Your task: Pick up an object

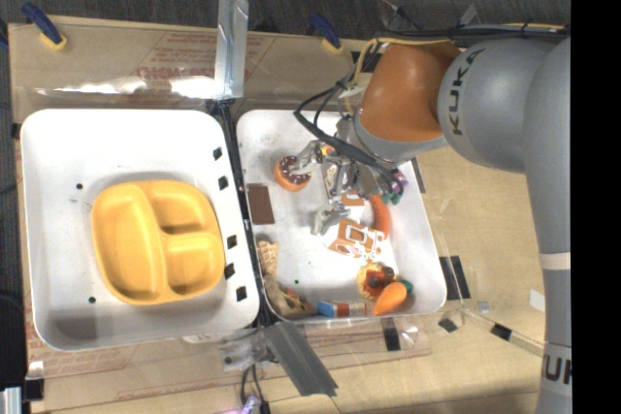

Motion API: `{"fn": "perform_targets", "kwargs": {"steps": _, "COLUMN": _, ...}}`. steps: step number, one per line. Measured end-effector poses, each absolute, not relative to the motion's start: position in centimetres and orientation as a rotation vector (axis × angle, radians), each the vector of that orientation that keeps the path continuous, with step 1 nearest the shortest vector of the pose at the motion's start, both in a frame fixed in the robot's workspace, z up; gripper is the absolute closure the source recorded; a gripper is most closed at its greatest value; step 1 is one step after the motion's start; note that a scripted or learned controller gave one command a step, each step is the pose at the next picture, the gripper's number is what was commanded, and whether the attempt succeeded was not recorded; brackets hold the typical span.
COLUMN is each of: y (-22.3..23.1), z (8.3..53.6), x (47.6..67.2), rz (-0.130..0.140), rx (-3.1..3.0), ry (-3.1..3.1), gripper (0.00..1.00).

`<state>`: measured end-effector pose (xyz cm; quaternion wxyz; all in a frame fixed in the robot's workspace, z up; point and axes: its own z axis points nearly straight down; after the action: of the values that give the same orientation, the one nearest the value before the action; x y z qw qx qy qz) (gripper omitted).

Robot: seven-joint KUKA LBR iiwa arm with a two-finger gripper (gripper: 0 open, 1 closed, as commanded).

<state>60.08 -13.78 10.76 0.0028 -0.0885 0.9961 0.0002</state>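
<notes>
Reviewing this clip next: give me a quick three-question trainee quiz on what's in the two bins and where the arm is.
1. True or false: the yellow tray lies in the left bin.
2. Which bin is the gripper over? A) left B) right
3. Fill in: the brown block lies near the right bin's ____ wall.

Key: 1 true; 2 B; 3 left.
</notes>
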Motion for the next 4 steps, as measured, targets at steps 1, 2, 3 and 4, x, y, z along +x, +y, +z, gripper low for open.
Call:
{"fn": "perform_targets", "kwargs": {"steps": 1, "y": -16.9, "z": 9.3, "x": 54.1, "rz": 0.0, "rx": -0.311, "ry": 3.127, "gripper": 0.0}}
{"fn": "perform_targets", "kwargs": {"steps": 2, "y": -10.6, "z": 9.3, "x": 55.0, "rz": -0.003, "rx": -0.286, "ry": 3.126, "gripper": 0.0}}
{"fn": "perform_targets", "kwargs": {"steps": 3, "y": -11.0, "z": 9.5, "x": 60.4, "rz": -0.012, "rx": -0.545, "ry": 3.089, "gripper": 0.0}}
{"fn": "perform_targets", "kwargs": {"steps": 4, "y": -14.8, "z": 9.1, "x": 57.7, "rz": 0.003, "rx": -0.658, "ry": 3.074, "gripper": 0.0}}
